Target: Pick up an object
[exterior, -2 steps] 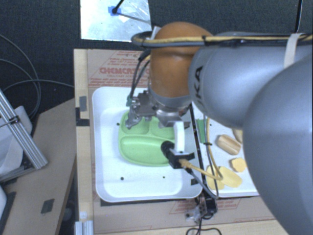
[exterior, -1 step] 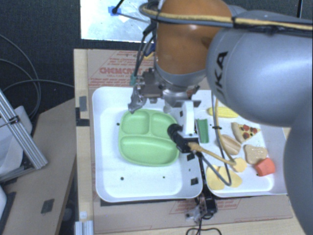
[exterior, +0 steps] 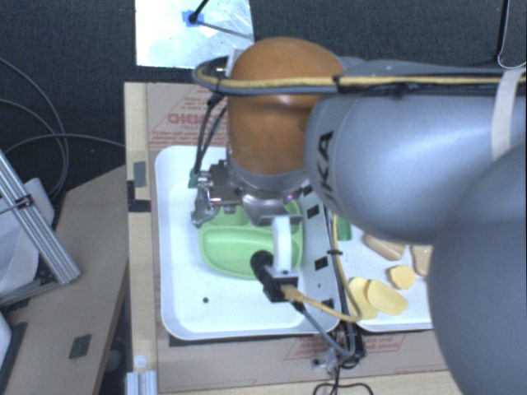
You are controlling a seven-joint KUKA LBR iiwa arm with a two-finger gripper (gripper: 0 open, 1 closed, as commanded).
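The green object [exterior: 227, 250] lies near the centre of the left bin [exterior: 188, 304], directly beneath the end effector [exterior: 244, 211], with its long axis across the bin. Whether the end effector is wide or narrow cannot be determined.

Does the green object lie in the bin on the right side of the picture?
No, the green object lies on the white floor of the left-hand bin.

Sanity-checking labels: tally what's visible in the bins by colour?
Green: 2, large pale shape, small sliver
Yellow: 2, big chip, small chip
Tan: 2, long piece, edge piece
Total: 6 in view; arm covers part of both bins.
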